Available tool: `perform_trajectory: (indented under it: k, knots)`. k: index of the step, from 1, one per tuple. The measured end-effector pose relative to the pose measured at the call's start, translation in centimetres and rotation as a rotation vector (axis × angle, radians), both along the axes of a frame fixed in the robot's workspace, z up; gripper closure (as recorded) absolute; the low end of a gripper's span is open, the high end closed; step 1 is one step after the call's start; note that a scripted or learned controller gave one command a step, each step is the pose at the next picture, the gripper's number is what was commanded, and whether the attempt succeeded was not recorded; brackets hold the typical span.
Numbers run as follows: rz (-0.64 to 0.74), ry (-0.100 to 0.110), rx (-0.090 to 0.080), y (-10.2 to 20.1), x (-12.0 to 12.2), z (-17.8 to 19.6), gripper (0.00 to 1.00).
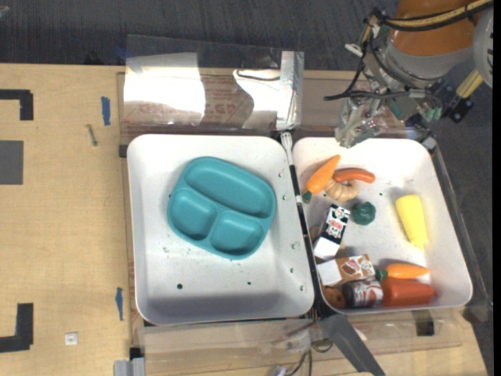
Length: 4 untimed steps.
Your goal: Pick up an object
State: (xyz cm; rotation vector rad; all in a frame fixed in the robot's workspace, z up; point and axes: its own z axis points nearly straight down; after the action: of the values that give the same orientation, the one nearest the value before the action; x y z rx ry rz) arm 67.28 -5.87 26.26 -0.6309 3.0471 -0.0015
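Arm over the right bin's far rim, grasp state unreadable.
Left bin [149, 288] holds a teal divided tray [222, 206]; right bin [450, 210] holds toy foods, carrot [322, 174] nearest the gripper [356, 130]; cannot tell its opening, nothing seen held.

Bright, even overhead light. Strong glare on the clear plastic sheet [205, 94] at upper centre. Soft, short shadows under the teal tray [222, 204]. Both bins [149, 233] near overexposed. Slight softness overall; arm [432, 14] at upper right somewhat blurred.
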Motion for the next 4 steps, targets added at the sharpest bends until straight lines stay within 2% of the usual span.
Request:
perform_trajectory:
  k: [1,2,3,4]
  knots:
    - [-0.001,-0.012,0.001,0.0,0.2,1.3,1.0]
    - [0.114,0.018,-0.006,1.4,-0.4,0.5,1.0]
    - [0.239,0.022,-0.007,2.9,-0.5,-0.7,1.0]
    - [0.236,0.01,-0.007,2.9,-0.3,0.7,1.0]
